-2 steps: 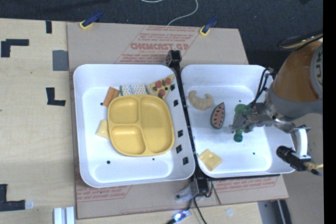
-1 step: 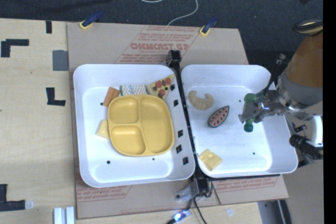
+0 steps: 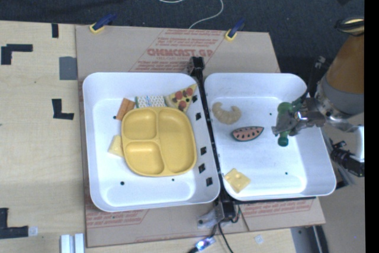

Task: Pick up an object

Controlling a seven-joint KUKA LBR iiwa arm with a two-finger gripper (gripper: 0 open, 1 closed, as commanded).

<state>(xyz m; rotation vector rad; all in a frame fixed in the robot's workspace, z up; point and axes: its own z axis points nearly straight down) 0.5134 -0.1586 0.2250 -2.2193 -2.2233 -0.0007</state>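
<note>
**Tool poised at the right bin, nothing in its grip**

The tool [image 3: 285, 125] hangs over the right bin [image 3: 314, 183] near its right wall, its green-tipped fingers [image 3: 283, 140] pointing down and left. Whether they stand apart or together cannot be told at this size; nothing shows between them, so no grasp is made yet.

The nearest candidate is the watermelon slice [image 3: 247, 133], lying flat just left of the tool in the middle of the right bin. A pale curled piece [image 3: 226, 112] sits towards the bin's far-left corner, and a yellow cheese wedge [image 3: 236, 180] rests by the near edge. The left bin [image 3: 95, 145] carries a yellow divided plate [image 3: 159, 141] with small items tucked along its far and left sides.

To do the step well, the arm probably needs to shift left until the fingers straddle the watermelon slice across its narrow width, then descend straight down to the bin floor before closing. The slice is thin and flat, so stopping too high would likely close on air. Keeping clear of the right wall matters too.
</note>
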